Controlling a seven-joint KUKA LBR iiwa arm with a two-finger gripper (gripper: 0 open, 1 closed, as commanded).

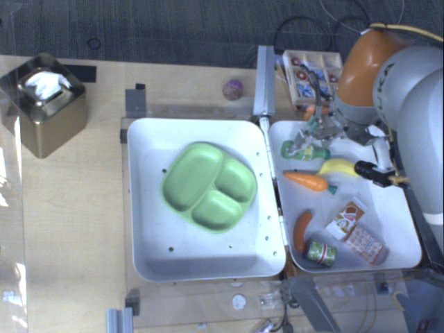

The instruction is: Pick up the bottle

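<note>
Nearest the camera in the right bin (409, 255) lie a small can (320, 253), a sausage (302, 230) and a carton (346, 219), with a carrot (306, 180) and a banana (339, 166) beyond. Farther back, the pale green bottle (313, 154) lies on its side at the bin's far-left part, directly under the gripper (316, 134). Whether that pincer is spread or has hold of anything cannot be told; left of it, the other bin (149, 255) holds a green divided plate (209, 185).

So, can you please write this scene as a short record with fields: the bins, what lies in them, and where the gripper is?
left bin: green divided plate
right bin: carrot, banana, can, small carton
gripper: at right bin's far end, finger state unclear
bottle: cannot tell which item
outside bins: tissue box
</note>
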